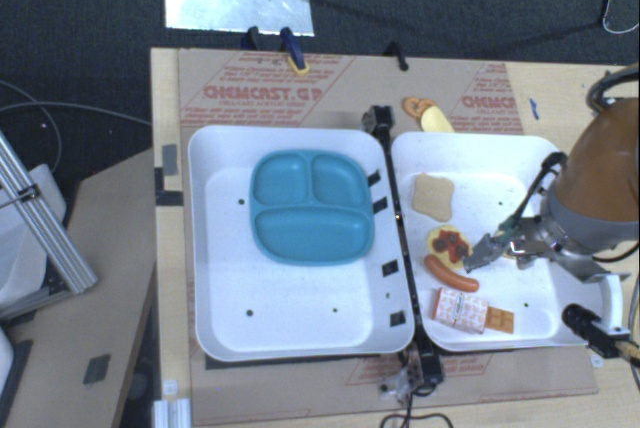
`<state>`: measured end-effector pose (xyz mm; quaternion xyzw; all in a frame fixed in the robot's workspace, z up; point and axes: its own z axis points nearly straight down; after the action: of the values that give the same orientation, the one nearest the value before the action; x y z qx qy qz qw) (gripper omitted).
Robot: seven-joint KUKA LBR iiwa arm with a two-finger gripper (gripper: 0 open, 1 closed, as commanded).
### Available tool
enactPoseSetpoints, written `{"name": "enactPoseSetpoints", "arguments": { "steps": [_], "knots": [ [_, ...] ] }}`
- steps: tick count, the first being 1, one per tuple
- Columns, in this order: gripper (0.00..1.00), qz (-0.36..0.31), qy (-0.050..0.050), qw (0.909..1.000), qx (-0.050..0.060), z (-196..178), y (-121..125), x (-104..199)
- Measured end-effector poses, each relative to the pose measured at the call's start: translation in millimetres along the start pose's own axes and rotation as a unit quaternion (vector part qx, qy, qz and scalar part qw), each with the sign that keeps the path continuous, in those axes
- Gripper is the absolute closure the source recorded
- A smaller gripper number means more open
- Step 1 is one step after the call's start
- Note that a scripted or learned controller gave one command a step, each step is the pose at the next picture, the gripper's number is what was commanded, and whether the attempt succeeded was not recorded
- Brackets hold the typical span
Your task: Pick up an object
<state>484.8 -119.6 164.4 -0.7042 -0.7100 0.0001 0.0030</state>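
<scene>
Two white bins are set side by side on the bench, and the task's candidates are all gathered in the right bin point(520, 161), which serves as the landmark here. Within it, a slice of toast point(433, 197) lies toward the far left part, a small pizza piece point(447, 243) is seen near the middle of its left side, a sausage point(451, 273) lies just nearer the camera than that, and a red-and-white packet point(460, 309) with a small cracker point(500, 321) beside it rests by the near wall. A banana-like toy point(434, 119) is left outside the bin, just beyond its far rim. In the other bin, to the left, a blue divided plate point(310, 206) is placed.

The gripper point(478, 254) is lowered into the right bin from the bin's right side, its tip just beside the pizza piece and close above the sausage. Nothing can be seen between its fingers; whether they are spread or pressed together cannot be told, since the tip is small and dark against the bin floor.

Judged from this, the approach has been largely made, but no object is shown as grasped or raised. The closing on an item, most likely the pizza piece or the sausage, and the lift clear of the bin floor are left to be done.
</scene>
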Motion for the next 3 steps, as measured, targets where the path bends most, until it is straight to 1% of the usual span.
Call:
{"name": "enactPoseSetpoints", "arguments": {
  "steps": [1, 2, 3],
  "knots": [
    [0.0, 0.001, -0.001, 1.0, -0.001, 54.5, 1.9, 38.3],
    [0.0, 0.005, -0.002, 1.0, -0.001, 9.1, 2.1, 104.0],
    [1.0, -0.008, 0.012, 0.9999, 0.0, -3.0, 4.4, 122.1]
  ]
}}
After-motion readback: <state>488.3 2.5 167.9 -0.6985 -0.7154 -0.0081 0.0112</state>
